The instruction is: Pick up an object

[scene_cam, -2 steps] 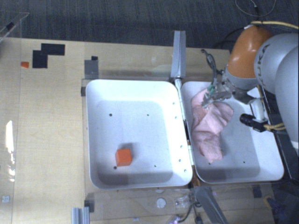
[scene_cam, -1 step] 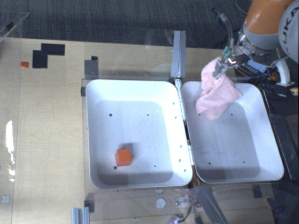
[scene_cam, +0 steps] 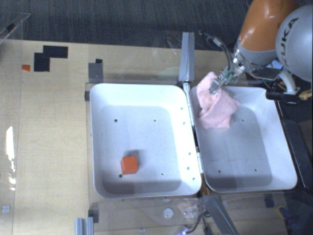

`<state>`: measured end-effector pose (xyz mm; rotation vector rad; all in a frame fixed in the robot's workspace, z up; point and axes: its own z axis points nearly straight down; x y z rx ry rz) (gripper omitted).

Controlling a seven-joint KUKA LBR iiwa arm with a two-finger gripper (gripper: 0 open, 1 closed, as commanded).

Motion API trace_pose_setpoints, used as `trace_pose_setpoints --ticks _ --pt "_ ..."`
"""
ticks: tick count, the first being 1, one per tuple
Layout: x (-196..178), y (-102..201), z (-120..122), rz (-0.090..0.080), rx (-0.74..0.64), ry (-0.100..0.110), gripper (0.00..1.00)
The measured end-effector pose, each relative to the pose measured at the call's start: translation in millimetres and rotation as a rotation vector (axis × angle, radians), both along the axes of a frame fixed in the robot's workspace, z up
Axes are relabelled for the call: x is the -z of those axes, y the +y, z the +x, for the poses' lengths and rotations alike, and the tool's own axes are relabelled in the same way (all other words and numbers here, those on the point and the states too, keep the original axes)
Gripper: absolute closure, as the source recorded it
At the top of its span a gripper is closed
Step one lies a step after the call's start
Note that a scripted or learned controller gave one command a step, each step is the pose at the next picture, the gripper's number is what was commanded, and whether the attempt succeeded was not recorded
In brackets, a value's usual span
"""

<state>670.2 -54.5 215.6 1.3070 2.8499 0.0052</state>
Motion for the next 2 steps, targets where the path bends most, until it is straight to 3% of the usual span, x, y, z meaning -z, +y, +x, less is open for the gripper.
trace_pose_setpoints --ticks 1,2 --pt "0 0 0 0.000 0.000 -0.001 0.00" --pt "125 -46 -5 0.004 -0.036 0.023 0.00"
